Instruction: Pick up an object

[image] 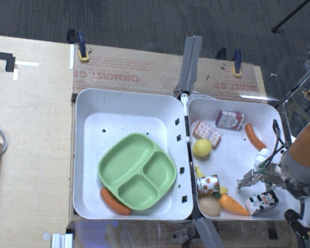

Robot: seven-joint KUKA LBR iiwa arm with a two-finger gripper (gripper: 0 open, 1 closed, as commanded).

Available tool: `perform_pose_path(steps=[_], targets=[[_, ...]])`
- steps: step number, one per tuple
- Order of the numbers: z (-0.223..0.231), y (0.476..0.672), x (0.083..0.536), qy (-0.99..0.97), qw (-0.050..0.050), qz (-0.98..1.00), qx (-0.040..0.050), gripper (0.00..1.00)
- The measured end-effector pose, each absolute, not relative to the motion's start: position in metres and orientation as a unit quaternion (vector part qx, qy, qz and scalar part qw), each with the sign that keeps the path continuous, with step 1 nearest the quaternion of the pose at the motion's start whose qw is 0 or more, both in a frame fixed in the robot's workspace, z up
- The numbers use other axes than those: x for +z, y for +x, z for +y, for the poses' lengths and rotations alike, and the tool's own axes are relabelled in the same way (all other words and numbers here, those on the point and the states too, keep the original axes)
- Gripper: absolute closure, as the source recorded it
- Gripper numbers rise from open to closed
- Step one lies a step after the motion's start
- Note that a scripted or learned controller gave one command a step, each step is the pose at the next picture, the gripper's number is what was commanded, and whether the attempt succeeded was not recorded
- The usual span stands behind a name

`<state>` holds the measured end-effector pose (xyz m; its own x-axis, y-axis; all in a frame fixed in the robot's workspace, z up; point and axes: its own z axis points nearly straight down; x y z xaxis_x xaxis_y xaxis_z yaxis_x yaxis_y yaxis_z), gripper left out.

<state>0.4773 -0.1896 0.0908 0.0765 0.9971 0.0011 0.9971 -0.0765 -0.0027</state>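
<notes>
Metal hand [254, 178] low in the right bin [233, 154], finger spread impossible to tell, nothing visibly pinched; glossy orange carrot [233, 205] and black-and-white patterned carton [262, 202] just beside. Farther left: printed cylindrical can [208, 184], round tan bun [209, 206], smooth yellow lemon [202, 147]. In the left bin [88, 142], green three-compartment plastic plate [137, 171] with an orange sausage [115, 201] at its edge.

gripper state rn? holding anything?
Gripper: low over the right bin, near the black-and-white carton; nothing seen held.
</notes>
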Motion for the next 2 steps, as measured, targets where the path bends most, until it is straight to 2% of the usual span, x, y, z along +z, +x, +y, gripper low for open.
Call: perform_pose_path(steps=[1, 2], targets=[[-0.184, 0.604, 0.137, -0.721, -0.001, -0.693, 0.0006, 0.0], [-0.211, 0.622, 0.091, -0.67, 0.002, -0.743, -0.0014, 0.0]])
